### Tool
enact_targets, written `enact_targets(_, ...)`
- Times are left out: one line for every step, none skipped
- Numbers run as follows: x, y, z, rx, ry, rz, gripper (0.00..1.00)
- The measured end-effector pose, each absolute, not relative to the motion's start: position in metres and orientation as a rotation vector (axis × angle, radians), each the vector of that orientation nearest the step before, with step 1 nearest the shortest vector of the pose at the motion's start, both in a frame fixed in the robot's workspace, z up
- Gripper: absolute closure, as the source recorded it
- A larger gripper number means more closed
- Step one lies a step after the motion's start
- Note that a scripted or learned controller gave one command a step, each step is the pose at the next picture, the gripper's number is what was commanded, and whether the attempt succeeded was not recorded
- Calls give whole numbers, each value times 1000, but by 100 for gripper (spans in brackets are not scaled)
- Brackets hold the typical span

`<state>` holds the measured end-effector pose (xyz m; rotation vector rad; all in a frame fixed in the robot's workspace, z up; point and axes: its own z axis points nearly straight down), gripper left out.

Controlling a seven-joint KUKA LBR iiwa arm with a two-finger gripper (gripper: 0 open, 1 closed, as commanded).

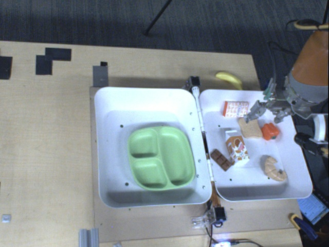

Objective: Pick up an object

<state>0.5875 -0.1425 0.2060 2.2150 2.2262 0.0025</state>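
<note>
The metal gripper [265, 112], fingers spread and grasping nothing, hangs right of centre above a flat tan slice [251, 129] and a glossy orange-red lump [270, 131] in the smooth white right bin [303, 181].

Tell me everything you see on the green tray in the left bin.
The green tray is pale green, plastic-looking, a rounded rectangle with three compartments: one at upper left, one at lower left, and a long one along the right. It lies flat, slightly turned, near the middle of the left bin, touching only the bin floor.
</note>
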Motion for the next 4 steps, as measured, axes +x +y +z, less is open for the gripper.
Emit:
enact_targets(623, -141, 88, 2208, 2224, 9, 0)
enact_targets(625, -142, 100, 2201, 2221, 12, 100)
enact_targets(625, -142, 100, 2201, 2222, 12, 0)
enact_targets(626, -141, 111, 2196, 2223, 16, 100)
